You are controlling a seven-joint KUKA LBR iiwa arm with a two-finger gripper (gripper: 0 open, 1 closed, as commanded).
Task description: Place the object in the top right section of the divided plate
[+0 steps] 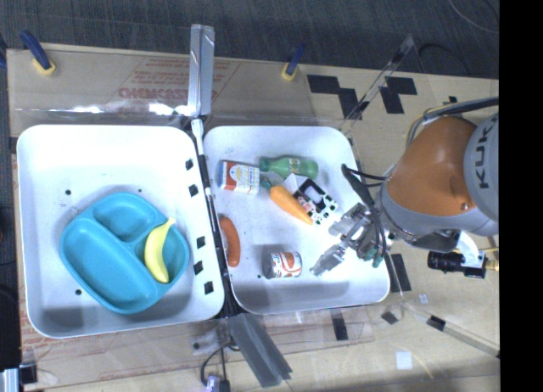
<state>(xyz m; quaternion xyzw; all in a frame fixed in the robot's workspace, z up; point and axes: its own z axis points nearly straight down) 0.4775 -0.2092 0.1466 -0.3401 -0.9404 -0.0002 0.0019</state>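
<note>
The divided plate is bright turquoise-blue and the banana on it is yellow, both inside a plain white left bin; the right bin, also white, holds an orange carrot, a reddish-orange sausage, a green bottle, a white carton with red and blue print, a silver can with a red-orange label, and a small box patterned in black and white. The arm shows a glossy orange band against grey, with a metallic grey pincer. The tabletop is tan cardboard with faint red lettering, black rectangular marks, and blue clamps with yellow tips along its far edge.
</note>
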